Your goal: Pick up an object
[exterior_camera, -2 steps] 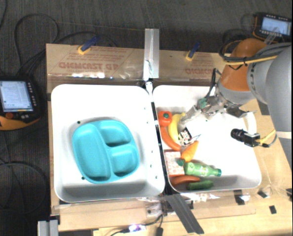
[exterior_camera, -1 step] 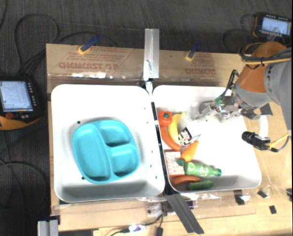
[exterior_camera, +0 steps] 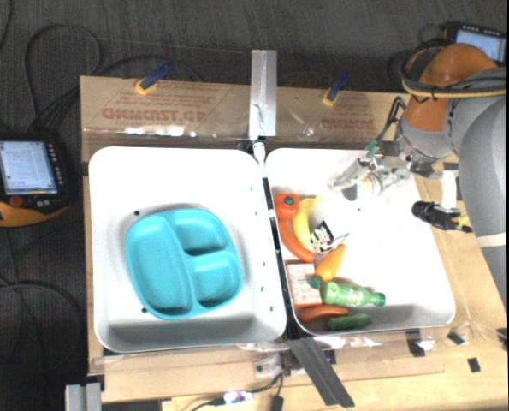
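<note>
Camera view, my arm: I reach in from the right, grey with the orange band above my wrist, over the upper right of the right bin (exterior_camera: 425, 255).
Camera view, my gripper (exterior_camera: 357, 181): it hangs above the bare white floor near the right bin's back wall, well apart from the pile of things. I cannot tell whether my fingers stand apart or together; they blur against the white. Nothing shows between them.
Camera view, things to pick: they all lie bunched along the left wall and front left corner of the right bin.
Camera view, banana (exterior_camera: 304, 221): yellow, curved, lying beside an orange curved piece (exterior_camera: 290, 229) that runs along the left wall.
Camera view, small black and white item (exterior_camera: 322, 236): just right of the banana, touching the pile.
Camera view, carrot (exterior_camera: 330, 264): orange, tilted, below the black and white item.
Camera view, small box (exterior_camera: 302, 284): red and white, lying flat against the left wall.
Camera view, green bottle (exterior_camera: 352, 295): on its side, cap pointing right, just beside the box.
Camera view, dark green piece (exterior_camera: 348, 321): at the front wall, beside a red-orange piece (exterior_camera: 316, 312).
Camera view, left bin (exterior_camera: 109, 187): it holds a blue divided tray (exterior_camera: 184, 259) with three compartments, lying slightly turned.
Camera view, surroundings: a handheld control pad (exterior_camera: 21, 176) sits on the dark floor to the left of the bench.
</note>
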Robot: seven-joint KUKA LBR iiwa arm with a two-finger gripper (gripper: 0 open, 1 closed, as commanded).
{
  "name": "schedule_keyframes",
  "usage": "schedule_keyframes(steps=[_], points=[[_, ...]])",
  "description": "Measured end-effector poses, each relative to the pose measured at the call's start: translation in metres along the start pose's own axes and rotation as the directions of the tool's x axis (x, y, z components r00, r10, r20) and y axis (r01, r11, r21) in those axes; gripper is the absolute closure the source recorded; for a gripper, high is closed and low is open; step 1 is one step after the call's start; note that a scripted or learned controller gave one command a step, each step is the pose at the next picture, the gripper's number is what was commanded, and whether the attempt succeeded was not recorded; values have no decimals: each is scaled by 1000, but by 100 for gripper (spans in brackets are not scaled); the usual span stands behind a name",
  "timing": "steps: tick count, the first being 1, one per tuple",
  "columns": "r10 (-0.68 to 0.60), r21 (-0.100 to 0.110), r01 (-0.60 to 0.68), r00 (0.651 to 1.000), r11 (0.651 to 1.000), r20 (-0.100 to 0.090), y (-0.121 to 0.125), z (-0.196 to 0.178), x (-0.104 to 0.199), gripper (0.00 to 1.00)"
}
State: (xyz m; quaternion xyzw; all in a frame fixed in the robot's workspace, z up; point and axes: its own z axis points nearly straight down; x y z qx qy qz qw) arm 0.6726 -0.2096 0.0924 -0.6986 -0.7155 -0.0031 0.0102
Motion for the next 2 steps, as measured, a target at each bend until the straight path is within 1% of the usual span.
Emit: schedule_keyframes(steps=[1,2], points=[[-4,-3,4,1000,1000,6,1,-11,1,100],[168,-12,-168,986,986,20,-4,-123,60,100]])
